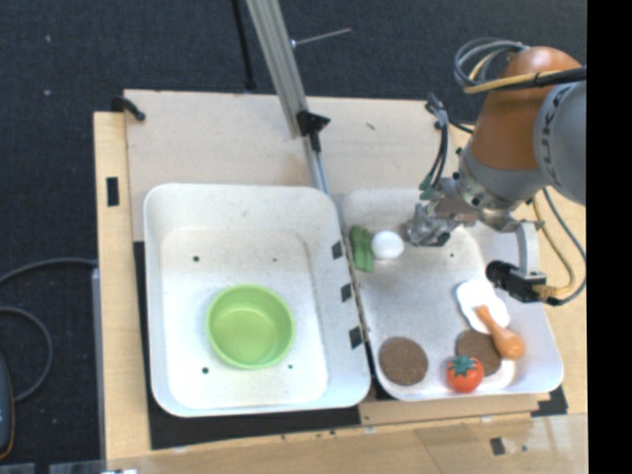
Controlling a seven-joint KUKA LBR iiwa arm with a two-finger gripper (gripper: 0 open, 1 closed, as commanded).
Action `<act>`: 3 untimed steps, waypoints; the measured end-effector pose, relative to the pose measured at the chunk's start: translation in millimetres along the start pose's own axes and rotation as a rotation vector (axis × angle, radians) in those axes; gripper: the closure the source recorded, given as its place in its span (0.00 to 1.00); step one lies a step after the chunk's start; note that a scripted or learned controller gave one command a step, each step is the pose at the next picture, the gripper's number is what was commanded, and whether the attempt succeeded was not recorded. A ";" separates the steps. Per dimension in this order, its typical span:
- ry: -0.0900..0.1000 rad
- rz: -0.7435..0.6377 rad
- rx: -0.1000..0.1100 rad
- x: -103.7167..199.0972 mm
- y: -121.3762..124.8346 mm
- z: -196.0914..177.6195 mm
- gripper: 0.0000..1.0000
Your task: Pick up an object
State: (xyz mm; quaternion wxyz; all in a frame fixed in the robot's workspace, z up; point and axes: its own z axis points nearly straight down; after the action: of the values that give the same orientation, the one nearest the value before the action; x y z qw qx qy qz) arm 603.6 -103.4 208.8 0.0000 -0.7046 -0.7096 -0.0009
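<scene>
My gripper (425,228) hangs low over the far part of the right bin (434,294), just right of a white ball (387,246). A green object (361,249) lies against the bin's left wall, touching the ball. Nothing shows between the fingers. Near the front of the same bin lie a brown disc (403,360), a red tomato-like toy (464,372), an orange carrot-like piece (500,333) and a white flat piece (481,301). A green bowl (251,326) sits in the left bin (178,225).
A slanted metal pole (286,77) rises from the bench behind the bins' shared edge. Cables loop off the arm's wrist at the right. A second brown disc (476,346) lies under the carrot piece.
</scene>
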 end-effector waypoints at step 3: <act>0.000 0.000 0.002 138.0 -48.9 -9.6 1.00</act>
State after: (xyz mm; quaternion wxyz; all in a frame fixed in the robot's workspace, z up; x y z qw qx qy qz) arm 553.7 34.2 218.5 0.0006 -0.7047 -0.7095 -0.0003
